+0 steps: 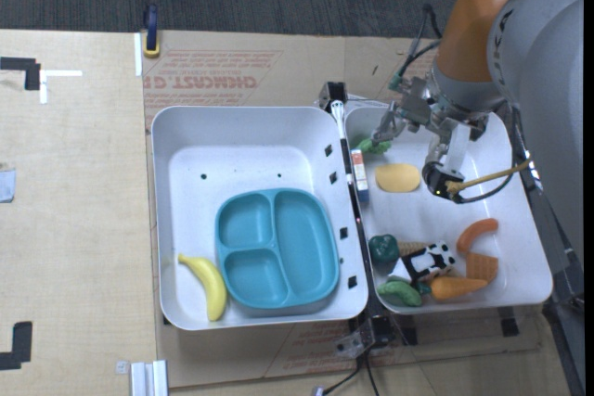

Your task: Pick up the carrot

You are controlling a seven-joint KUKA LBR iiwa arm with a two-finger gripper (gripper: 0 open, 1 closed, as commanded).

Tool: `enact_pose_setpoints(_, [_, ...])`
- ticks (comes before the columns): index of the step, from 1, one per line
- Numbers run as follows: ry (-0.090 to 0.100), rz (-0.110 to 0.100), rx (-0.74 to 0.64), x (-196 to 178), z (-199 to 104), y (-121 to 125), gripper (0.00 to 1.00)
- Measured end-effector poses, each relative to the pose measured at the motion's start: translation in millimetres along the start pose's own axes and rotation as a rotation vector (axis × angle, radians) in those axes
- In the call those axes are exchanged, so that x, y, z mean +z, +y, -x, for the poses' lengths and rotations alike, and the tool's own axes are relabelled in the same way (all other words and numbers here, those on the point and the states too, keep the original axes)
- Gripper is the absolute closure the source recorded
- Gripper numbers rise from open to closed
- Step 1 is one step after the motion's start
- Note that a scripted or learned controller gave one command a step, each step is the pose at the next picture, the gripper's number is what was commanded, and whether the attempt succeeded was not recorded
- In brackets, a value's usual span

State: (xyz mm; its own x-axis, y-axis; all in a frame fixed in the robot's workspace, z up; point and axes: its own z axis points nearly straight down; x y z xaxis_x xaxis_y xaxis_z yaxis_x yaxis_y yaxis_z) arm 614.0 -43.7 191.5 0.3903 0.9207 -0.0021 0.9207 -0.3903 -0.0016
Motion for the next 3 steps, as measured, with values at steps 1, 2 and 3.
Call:
enact_pose_setpoints(1, [-0.001,-0.001,-0.001,0,0,0,0.0])
enact_pose_setpoints(2, [-0.001,-0.001,-0.001,0,0,0,0.0])
enact_pose_setpoints(3, [-0.001,-0.005,0.265,101,67,-21,0.0])
